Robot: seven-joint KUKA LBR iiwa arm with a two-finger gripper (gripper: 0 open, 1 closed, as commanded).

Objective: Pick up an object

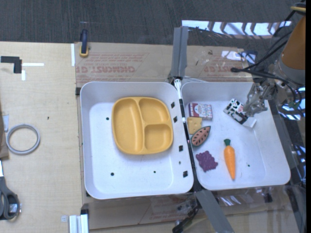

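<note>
i see gripper (253, 106) low in right bin (272, 171), just right of black-and-white cow toy (235, 110); can't tell finger state. toy not visibly held. carrot (229, 158) below-left of gripper, purple grapes (206, 160) left of carrot. red box (200, 110) well left of gripper. yellow divided plate (142, 125) in left bin (97, 178).
</note>
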